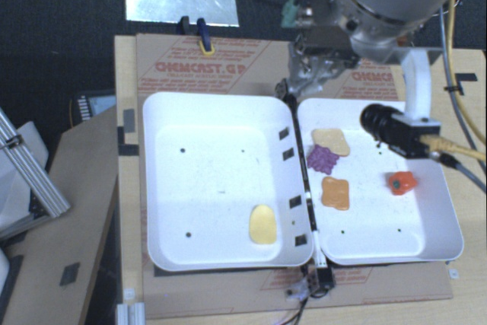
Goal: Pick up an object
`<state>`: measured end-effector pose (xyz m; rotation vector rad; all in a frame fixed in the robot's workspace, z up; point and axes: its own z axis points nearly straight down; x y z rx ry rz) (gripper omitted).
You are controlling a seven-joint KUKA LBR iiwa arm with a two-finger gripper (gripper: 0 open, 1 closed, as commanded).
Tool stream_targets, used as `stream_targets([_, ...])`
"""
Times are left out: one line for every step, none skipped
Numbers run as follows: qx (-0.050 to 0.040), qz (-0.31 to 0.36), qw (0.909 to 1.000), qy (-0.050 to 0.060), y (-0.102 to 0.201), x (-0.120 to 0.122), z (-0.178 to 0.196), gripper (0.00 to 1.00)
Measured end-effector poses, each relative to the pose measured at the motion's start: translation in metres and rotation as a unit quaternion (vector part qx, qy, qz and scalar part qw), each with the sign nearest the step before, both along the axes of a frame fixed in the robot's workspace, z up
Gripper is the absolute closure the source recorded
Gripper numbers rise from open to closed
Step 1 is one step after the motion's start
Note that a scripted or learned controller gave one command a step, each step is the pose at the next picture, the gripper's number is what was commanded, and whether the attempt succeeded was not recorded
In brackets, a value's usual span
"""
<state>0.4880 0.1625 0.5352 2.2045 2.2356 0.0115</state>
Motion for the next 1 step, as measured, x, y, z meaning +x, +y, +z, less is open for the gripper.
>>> stream_targets([-0.004,-0.003,1.0,0.009,0.0583,0.0463,-0.1842,1.0])
